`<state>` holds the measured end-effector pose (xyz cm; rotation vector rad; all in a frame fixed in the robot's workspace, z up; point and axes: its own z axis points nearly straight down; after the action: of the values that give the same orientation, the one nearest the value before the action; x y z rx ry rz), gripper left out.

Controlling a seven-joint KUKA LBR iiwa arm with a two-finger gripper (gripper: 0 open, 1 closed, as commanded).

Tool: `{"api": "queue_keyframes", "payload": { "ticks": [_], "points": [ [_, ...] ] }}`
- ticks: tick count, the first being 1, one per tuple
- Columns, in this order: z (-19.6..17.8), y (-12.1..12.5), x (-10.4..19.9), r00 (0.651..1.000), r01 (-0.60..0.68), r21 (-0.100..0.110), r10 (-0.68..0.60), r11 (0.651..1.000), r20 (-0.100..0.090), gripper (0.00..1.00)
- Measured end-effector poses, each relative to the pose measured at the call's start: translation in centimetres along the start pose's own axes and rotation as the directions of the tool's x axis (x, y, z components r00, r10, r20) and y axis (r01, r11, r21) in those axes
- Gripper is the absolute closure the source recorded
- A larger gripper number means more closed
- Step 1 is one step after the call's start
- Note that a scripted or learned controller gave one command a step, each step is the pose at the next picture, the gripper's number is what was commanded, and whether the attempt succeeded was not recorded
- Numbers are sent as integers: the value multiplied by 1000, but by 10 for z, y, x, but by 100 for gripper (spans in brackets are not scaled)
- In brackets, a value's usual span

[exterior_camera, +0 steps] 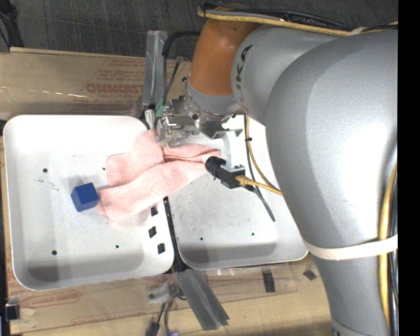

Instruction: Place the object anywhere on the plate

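Observation:
A pink towel (150, 177) lies draped over the divider between the two white bins. Most of it is in the left bin (28, 187), and one end reaches into the right bin (224, 243). Its upper part is gathered into a bunch that rises to my gripper (169, 133) at the back of the bins. The gripper is shut on that bunch. A small blue cube (85, 197) sits on the left bin's floor, just left of the towel and apart from the gripper.
The big grey arm (322, 152) with its orange band (213, 58) covers the right bin's right side. A black connector with a yellow cable (227, 173) hangs beside the towel's right end. A cardboard sheet (70, 79) lies behind the bins.

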<state>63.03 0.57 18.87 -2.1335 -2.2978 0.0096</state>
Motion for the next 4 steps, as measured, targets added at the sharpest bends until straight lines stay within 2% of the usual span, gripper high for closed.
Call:
{"api": "queue_keyframes", "payload": {
  "ticks": [1, 2, 3, 4],
  "points": [
    [-40, 0, 1, 1000, 9, -1, -9, 1000, 0, 100],
    [-27, -20, 49, 916, 401, 2, -401, 916, 1, 100],
    [-44, -40, 88, 685, 728, 1, -728, 685, 2, 100],
    [-31, -40, 99, 342, 940, 1, -940, 342, 2, 100]
  ]
}}
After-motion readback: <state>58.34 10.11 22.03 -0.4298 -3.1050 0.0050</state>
